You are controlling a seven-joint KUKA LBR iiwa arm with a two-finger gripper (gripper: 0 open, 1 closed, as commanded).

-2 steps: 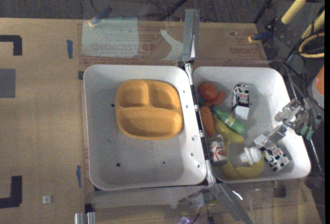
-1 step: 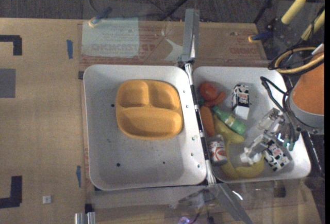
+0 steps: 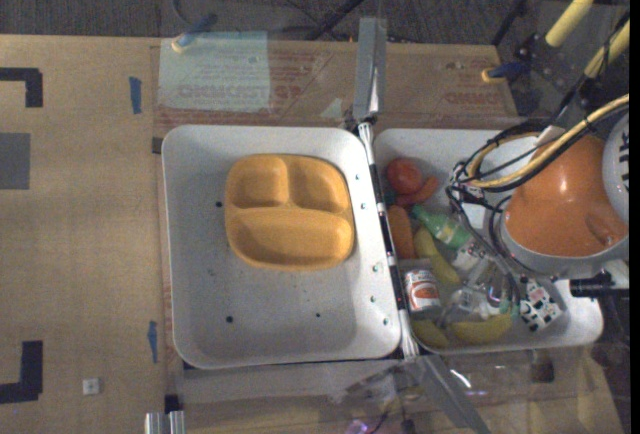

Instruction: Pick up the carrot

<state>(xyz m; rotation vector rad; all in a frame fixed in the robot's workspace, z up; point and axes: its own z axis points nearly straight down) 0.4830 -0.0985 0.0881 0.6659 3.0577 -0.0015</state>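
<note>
- We see the carrot (image 3: 401,231) lying in the right bin (image 3: 590,327), against its left wall, below a tomato (image 3: 404,175).
- Our gripper (image 3: 478,287) hangs over the clutter near a green bottle (image 3: 443,227); whether it is clenched or released, we cannot tell.
- An orange tray (image 3: 289,210) sits in the left bin (image 3: 200,322).

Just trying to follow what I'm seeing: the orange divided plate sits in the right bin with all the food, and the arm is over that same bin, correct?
Not quite. The camera view shows the orange divided plate alone in the left bin. The food, carrot included, is in the right bin, and the arm is over that bin.
</note>
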